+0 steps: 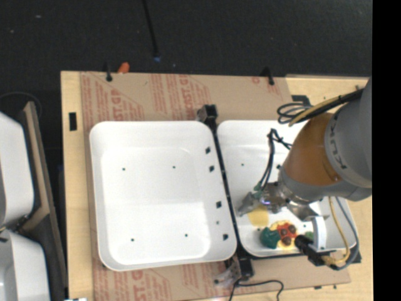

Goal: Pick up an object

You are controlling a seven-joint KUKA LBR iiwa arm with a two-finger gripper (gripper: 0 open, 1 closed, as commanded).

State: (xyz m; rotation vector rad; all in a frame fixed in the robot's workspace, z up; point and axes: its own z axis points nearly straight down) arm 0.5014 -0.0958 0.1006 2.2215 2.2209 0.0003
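The grey two-finger gripper (262, 200) hangs low in the right shallow white bin (241, 143); whether its fingers are parted or closed cannot be told. Just below them lies a pale yellow block (257, 217), a green toy (270, 237) beyond it.

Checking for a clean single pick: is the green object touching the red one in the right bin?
Cannot tell. In the camera view the green object and red object sit side by side with no plain gap or contact.

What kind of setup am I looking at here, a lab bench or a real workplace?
Most likely a lab test bench: two shallow white bins side by side on a cardboard-covered board, loose cables, and small toy-like objects under the gripper.
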